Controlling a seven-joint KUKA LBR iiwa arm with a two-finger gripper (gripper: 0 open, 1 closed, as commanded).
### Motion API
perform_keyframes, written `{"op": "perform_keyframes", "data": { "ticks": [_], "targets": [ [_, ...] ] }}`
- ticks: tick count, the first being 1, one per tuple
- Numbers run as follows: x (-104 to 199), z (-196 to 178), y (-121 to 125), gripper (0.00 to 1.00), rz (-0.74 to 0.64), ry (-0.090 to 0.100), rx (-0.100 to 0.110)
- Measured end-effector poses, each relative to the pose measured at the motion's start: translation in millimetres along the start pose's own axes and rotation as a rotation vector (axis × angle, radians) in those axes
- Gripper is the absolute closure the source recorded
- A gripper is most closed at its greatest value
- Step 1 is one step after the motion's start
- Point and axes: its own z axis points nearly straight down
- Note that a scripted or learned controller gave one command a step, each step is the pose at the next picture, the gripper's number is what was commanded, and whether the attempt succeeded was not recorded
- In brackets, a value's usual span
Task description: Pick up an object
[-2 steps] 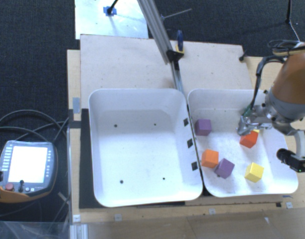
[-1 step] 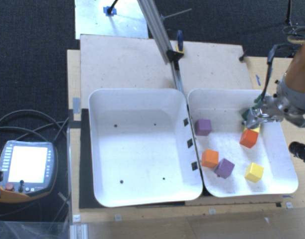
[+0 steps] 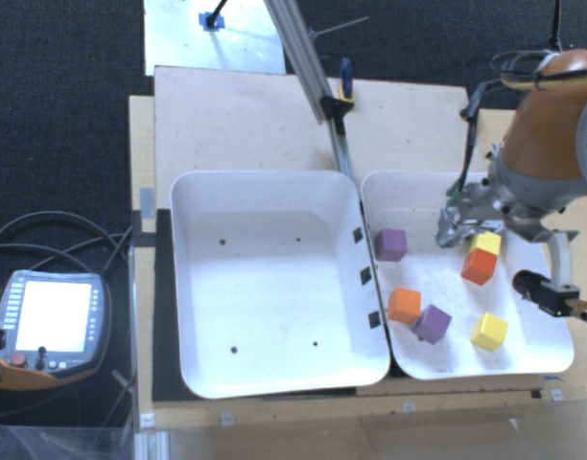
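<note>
Two shallow white bins are seen side by side on the bench: the left bin (image 3: 274,286) and the right bin (image 3: 524,353). The arm (image 3: 552,123), grey with an orange band, is reached in from three o'clock, and its gripper (image 3: 454,226) is hung over the right bin's upper middle. Whether the pincer is spread or pressed together cannot be told from this slant, and nothing is seen pinched in it.

Six blocks are scattered in the right bin. A purple cube (image 3: 390,244) is placed at the bin's nine o'clock side, near the dividing wall. At four o'clock of the gripper, a yellow block (image 3: 484,242) is touched by an orange-red block (image 3: 478,266) just below it. Toward six o'clock, an orange cube (image 3: 404,306) and a second purple cube (image 3: 432,323) are set touching. A yellow cube (image 3: 489,332) is found apart at five o'clock.

A teach pendant (image 3: 46,329) is laid at the far nine o'clock edge.
</note>
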Motion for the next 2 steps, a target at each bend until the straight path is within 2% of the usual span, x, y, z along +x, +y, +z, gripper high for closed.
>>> {"op": "perform_keyframes", "data": {
  "ticks": [2],
  "targets": [
    [98.4,22.8,31.3,1.0,-0.001,0.0,-0.001]
  ]
}}
